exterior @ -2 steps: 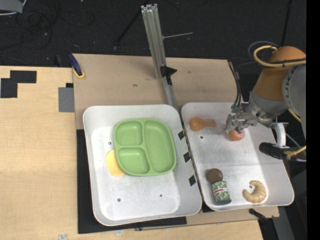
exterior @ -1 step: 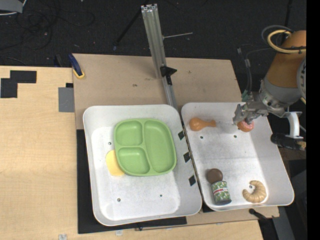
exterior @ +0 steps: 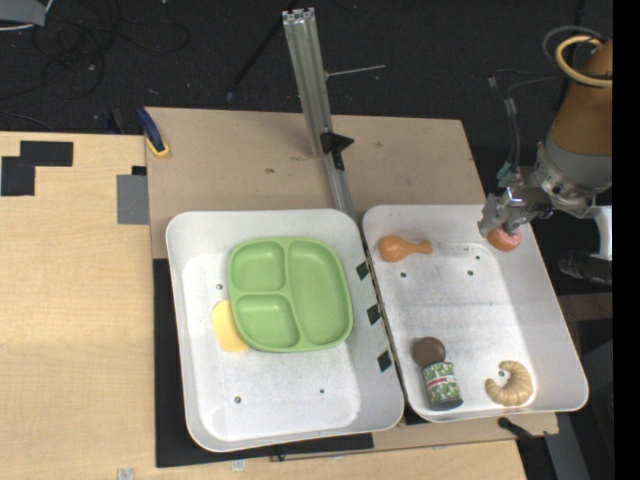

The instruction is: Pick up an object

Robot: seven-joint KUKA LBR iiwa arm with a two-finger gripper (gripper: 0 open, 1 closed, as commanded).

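Observation:
My gripper [exterior: 499,220] hangs over the far right corner of the right bin [exterior: 560,318], at the end of the grey arm with its orange band. A small pink and red object [exterior: 508,239] sits right under the gripper tip, touching or very close to it; whether it is gripped is hidden. In the same bin an orange drumstick [exterior: 403,248] lies at the far left. A brown round piece [exterior: 430,350], a green can [exterior: 441,385] and a tan croissant [exterior: 511,382] lie along the near side.
The left bin [exterior: 190,268] holds a green divided plate [exterior: 290,295] with a yellow piece [exterior: 228,328] tucked under its left edge. A metal post [exterior: 312,98] rises behind the bins. Black clips [exterior: 372,313] sit along the seam between the bins.

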